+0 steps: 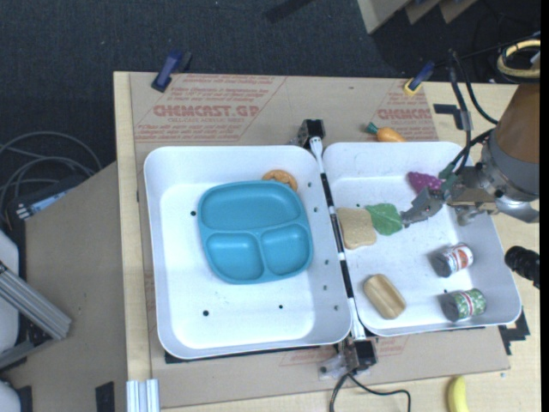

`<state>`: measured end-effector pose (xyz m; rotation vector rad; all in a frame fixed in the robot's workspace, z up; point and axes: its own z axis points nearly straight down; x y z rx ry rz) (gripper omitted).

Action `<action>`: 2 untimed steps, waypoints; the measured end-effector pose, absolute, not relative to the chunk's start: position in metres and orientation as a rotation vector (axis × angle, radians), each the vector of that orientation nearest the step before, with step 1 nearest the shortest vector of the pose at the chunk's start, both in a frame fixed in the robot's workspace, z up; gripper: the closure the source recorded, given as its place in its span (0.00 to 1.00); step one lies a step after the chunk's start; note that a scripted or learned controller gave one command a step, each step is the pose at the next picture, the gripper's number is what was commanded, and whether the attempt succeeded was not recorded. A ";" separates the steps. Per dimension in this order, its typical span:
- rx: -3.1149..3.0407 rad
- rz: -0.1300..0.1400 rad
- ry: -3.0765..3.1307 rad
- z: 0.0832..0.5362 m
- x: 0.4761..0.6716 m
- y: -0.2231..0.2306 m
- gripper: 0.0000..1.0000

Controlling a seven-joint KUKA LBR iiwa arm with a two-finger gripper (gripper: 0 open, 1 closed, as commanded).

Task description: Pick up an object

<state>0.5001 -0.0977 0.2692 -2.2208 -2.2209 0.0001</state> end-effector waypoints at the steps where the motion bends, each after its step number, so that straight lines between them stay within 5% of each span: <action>1: -2.224 0.005 -2.217 0.190 0.533 -0.198 0.00; 2: -2.221 0.002 -2.218 0.083 0.522 -0.208 0.00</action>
